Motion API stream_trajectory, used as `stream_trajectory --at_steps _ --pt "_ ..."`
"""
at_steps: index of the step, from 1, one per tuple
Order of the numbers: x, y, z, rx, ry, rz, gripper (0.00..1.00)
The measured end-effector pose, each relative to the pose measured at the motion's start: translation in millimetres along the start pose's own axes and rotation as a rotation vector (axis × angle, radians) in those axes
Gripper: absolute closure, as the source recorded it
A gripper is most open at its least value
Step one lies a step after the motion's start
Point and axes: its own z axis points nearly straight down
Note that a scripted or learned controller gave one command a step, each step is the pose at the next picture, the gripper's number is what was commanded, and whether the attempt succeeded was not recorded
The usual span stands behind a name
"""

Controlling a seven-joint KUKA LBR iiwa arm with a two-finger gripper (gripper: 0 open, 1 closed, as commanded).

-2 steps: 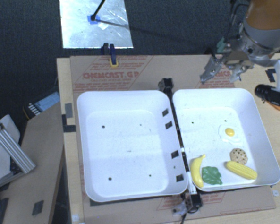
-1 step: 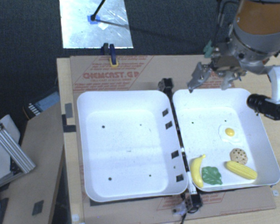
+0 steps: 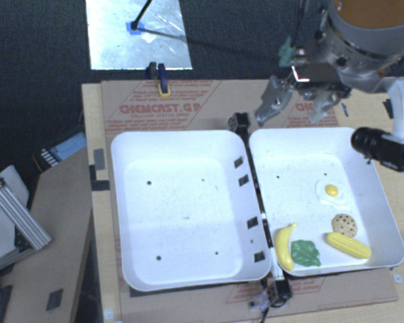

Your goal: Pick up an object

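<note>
The right bin (image 3: 366, 174) holds a fried egg (image 3: 330, 190), a round cookie (image 3: 344, 224), a yellow corn cob (image 3: 348, 245), a banana (image 3: 284, 246) and a green leafy piece (image 3: 305, 253), all in its near half. The banana lies against the bin's left wall, with the green piece touching it. My gripper (image 3: 295, 107) hangs above the far edge of the right bin, well away from the objects. It is open, its fingers (image 3: 271, 105) spread wide with nothing between them.
The left bin (image 3: 122, 196) sits beside the right one, with a black hinge strip (image 3: 255, 188) between them. A black camera body (image 3: 382, 146) juts in over the right bin's right rim. A foil sheet (image 3: 138, 31) lies behind the bench.
</note>
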Motion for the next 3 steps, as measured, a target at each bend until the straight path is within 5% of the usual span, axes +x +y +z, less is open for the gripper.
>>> stream_trajectory --at_steps 1,3 --pt "24 -10 -11 0.008 -0.003 0.005 0.0" --pt "-69 -10 -11 0.008 -0.005 0.015 0.0"
